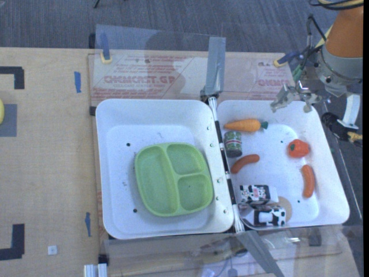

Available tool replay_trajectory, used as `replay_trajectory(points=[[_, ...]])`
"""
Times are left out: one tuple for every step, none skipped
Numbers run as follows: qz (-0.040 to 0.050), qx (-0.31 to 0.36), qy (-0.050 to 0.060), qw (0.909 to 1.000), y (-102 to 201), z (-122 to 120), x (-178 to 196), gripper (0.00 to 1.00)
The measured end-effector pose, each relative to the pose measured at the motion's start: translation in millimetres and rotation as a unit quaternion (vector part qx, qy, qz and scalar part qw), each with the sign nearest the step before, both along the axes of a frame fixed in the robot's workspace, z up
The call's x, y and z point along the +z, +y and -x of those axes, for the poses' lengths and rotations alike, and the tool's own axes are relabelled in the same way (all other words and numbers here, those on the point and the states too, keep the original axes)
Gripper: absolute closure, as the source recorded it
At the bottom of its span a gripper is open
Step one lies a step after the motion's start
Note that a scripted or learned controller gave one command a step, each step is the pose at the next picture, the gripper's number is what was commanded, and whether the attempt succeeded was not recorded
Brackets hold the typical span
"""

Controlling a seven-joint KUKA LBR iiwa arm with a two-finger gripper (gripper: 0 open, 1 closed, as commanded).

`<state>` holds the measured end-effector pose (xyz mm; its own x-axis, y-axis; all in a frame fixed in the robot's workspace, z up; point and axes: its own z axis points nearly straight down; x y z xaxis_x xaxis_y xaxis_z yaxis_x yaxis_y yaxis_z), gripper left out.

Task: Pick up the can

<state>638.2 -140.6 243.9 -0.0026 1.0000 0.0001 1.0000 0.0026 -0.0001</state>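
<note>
can (pixel 233 143) label unreadable, cardboard (pixel 138 78) print blurred

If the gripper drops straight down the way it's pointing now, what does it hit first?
Probably bare floor near the far rim of the right bin, under the gripper. Height is hard to judge. The can sits well to the left, outside that line.

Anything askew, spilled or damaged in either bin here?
Nothing spilled or damaged. The can stands upright by the right bin's left wall; the two cow-print cartons lie tipped in its near corner. The green tray sits slightly rotated.
</note>
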Motion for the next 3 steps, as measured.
replay_trajectory(points=[[0.001,0.01,-0.002,0.9999,-16,-30,54,0.0],[0.0003,0.002,0.0,1.0,-74,92,-62,0.0],[0.0002,0.091,-0.002,0.9958,15,31,-158,0.0]])
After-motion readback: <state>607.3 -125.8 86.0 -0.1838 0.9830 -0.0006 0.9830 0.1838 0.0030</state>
